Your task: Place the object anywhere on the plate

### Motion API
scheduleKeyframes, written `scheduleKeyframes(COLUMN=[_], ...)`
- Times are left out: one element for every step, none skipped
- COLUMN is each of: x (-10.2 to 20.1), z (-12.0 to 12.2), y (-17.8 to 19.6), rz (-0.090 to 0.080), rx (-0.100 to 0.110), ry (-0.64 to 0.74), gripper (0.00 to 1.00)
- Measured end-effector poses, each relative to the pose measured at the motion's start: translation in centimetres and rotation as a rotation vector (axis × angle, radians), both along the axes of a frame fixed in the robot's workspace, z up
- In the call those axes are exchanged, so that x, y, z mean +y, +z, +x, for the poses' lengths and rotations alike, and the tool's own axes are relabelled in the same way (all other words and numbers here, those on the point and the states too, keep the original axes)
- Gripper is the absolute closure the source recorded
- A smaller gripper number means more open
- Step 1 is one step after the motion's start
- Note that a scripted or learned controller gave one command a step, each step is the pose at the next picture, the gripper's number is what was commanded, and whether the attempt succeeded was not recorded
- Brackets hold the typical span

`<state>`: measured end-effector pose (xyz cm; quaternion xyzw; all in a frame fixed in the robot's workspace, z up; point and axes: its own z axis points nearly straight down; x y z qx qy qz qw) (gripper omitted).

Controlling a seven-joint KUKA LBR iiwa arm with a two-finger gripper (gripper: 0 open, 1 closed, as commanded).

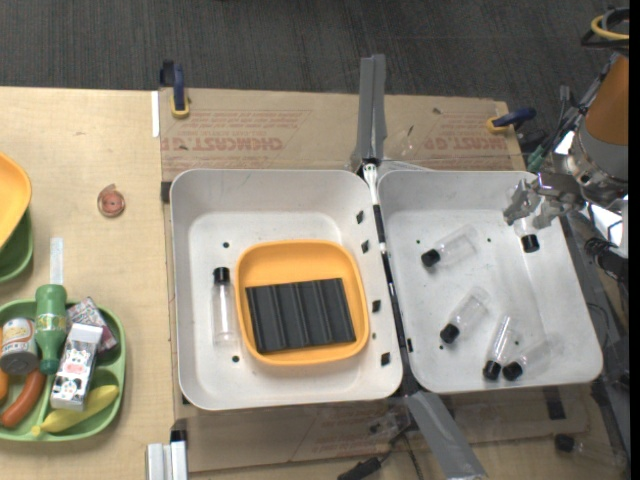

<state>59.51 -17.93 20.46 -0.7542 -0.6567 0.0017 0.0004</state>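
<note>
At the right edge of the frame, over the upper right corner of the right bin [560, 368], we find the gripper [528, 216] hanging just above the white floor. A small dark-capped piece [529, 241] sits right under its tip, but the view is too small for us to tell whether it lies between the fingers or merely beside them, and we cannot tell how wide the jaws stand.

In the middle of the left bin [190, 368] we see the plate [300, 255], an orange tray with a dark ribbed insert [300, 315] on it. Nothing else rests on it. One clear vial with a black cap [222, 303] lies in the left bin just beside the plate's left rim, on the bin floor and not on the plate.

In the right bin several more capped vials lie scattered: one near the upper centre [446, 247], one in the middle [464, 315], and a pair at the lower right [503, 345], touching or nearly so.

We judge the task to be at its start: no object is on the plate, a grasp is at best being attempted, and the lift, the carry across the divider and the release over the plate all remain.
</note>
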Motion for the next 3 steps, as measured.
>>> scheduleKeyframes(x=[-3.6,-4.3,-4.2], z=[6.4,6.4,6.5], y=[2.7,18.3,18.3], rz=[-0.001,0.000,0.000], rx=[-0.003,-0.003,-0.003], ry=[0.204,0.465,0.466], gripper=[1.00,1.00,0.00])
